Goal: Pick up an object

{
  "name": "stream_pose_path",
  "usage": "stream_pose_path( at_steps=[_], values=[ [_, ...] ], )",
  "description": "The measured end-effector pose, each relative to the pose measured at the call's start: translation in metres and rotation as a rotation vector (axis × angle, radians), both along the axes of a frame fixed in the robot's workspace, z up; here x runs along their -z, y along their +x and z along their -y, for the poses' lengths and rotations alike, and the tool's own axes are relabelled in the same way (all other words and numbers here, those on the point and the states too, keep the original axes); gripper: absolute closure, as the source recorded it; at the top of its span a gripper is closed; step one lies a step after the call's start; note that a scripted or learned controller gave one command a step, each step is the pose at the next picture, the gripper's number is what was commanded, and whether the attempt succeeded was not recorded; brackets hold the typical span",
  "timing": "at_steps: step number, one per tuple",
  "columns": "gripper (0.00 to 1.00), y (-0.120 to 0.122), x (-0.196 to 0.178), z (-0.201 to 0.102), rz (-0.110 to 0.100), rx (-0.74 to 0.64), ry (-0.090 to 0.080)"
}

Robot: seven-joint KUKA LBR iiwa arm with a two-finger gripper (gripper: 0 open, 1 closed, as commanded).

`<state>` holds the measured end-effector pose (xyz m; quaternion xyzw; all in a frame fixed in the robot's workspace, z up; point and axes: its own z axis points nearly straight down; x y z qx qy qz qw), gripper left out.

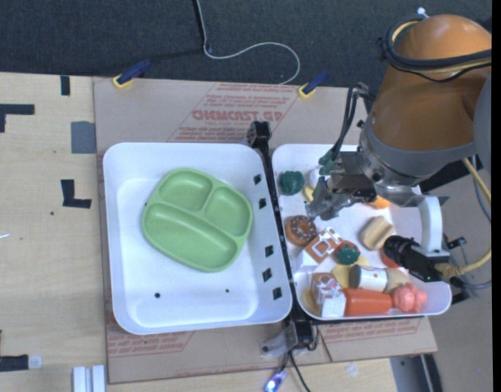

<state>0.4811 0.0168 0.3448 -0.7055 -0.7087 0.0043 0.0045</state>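
Toys crowd the near end of the right bin (430, 307): a carton (325, 292) with a red-and-white label whose print is too small to read, an orange carrot-like piece (369, 302), a pink figure (408, 298) and a small bottle (371, 278) lying on its side. Just beyond them sit a green-and-orange ball (347, 255), a red-and-white patterned packet (323, 243), a brown doughnut (300, 230) and a tan bread roll (375, 233). Above this clutter the grey arm (426, 149), its orange band (442, 43) bulking large at the right, reaches in over the bin, and the gripper (322, 205) hangs low beside the doughnut and a dark green object (291, 182) near the divider; whether its tips are spread or pressed together cannot be told, and nothing is seen between them. A black clip-like part (412, 256) juts from the arm over the bin's right side. The left bin (120, 219) holds a green divided plate (199, 217). Both bins rest on a cardboard sheet (226, 113) with red lettering, seen upside down and not clearly legible. A white cable (250, 51) loops across the dark floor at the far side.
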Motion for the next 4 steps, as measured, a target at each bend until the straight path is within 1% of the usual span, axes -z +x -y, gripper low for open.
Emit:
stream_pose_path(
  at_steps=[1, 2, 3, 4],
  values=[
    [1.0, 0.007, -0.066, -0.07, 0.016, -0.003, 0.001],
    [1.0, 0.002, -0.009, -0.016, 0.008, 0.007, -0.002],
    [1.0, 0.002, -0.021, -0.062, 0.012, 0.0, 0.0],
    [1.0, 0.002, 0.025, -0.068, 0.006, 0.004, -0.002]
  ],
)
